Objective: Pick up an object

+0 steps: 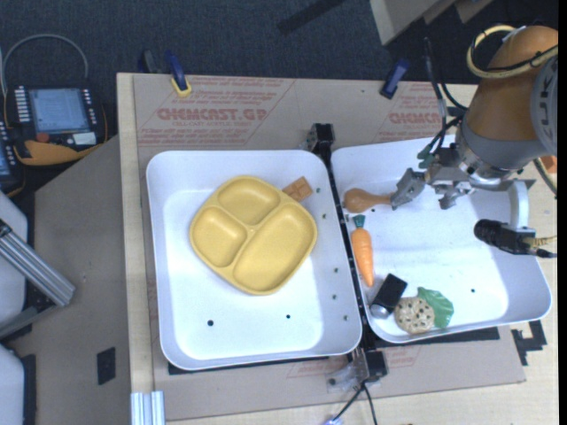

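My gripper hangs over the back of the right bin, open, with nothing between its fingers. Just to its left a brown wooden spoon lies by the bin's left wall. An orange carrot lies below the spoon along that wall. A small black block, a speckled cookie and a green leaf sit close together at the bin's front left.
The left bin holds a yellow divided plate with a small brown block at its back right edge. The middle and right of the right bin's floor are bare white.
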Robot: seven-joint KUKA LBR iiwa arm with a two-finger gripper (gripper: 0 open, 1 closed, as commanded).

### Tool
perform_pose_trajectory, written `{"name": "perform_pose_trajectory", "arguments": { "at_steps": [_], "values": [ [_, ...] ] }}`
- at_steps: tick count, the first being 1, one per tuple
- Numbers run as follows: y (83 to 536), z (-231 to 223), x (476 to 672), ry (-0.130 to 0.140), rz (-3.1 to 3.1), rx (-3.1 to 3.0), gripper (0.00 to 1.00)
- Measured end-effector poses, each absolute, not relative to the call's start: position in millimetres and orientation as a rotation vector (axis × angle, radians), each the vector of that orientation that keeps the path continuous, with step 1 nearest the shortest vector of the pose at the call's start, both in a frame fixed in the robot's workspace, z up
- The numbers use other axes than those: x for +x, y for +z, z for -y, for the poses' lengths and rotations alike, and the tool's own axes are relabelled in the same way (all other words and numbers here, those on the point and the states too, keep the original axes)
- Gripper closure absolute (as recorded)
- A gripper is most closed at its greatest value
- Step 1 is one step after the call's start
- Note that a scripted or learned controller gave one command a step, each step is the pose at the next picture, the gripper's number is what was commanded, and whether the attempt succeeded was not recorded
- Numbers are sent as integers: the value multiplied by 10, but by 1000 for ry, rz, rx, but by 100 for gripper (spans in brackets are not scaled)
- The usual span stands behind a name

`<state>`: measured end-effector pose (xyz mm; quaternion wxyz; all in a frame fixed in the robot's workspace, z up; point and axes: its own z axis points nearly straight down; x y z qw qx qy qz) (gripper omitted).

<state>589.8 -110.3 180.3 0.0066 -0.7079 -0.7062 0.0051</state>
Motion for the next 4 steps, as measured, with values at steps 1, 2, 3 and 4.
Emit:
{"name": "perform_pose_trajectory", "arguments": {
  "at_steps": [1,2,3,4],
  "values": [
    [1879,1101,5931,2,2220,-2220,0],
    [1256,1141,5944,8,2214,-2217,0],
    [868,1154,5960,1,2223,-2225,0],
    [1016,1154,5989,-10,2228,-2231,100]
  ]
}}
